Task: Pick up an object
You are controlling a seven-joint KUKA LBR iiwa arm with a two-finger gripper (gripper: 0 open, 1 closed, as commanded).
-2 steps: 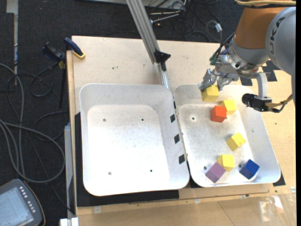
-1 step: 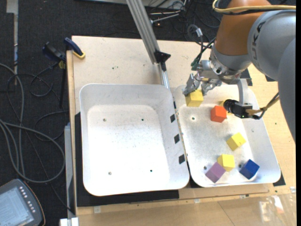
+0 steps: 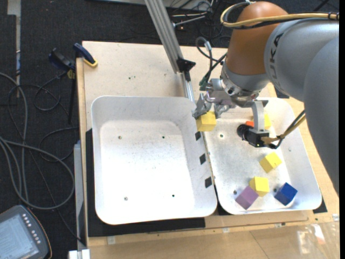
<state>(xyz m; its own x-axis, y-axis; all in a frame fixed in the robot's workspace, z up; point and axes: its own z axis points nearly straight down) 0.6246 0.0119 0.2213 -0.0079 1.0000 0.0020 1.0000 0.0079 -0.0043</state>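
Plainly the gripper [image 3: 208,114] is clenched on a yellow block [image 3: 207,123]: the block sits squarely under the grey wrist with a finger pressed against its upper edge on each side, and it seems to hang clear of the floor rather than rest on it. It is poised just above the seam where the two bins meet, at the near-left edge of the right bin [image 3: 229,155] and right beside the rim of the left bin [image 3: 140,161]. That spot makes sense if the block lay close to the bin's wall, where the arm, coming in from the right, has to lean far over to reach it. I judge the pick to be made and the lift to be in hand, though how firm the hold is cannot be read from this slant. The other pieces lie well apart from the claw, towards the near-right corner of the right bin: a second yellow block [image 3: 270,161], a third yellow block [image 3: 261,184] touching or nearly touching a purple block [image 3: 247,197], and a blue block [image 3: 285,193] just beside them. They are far enough off not to be disturbed by a straight rise. The likeliest trouble is the block slipping out, or catching on the bin rim so close beneath it.
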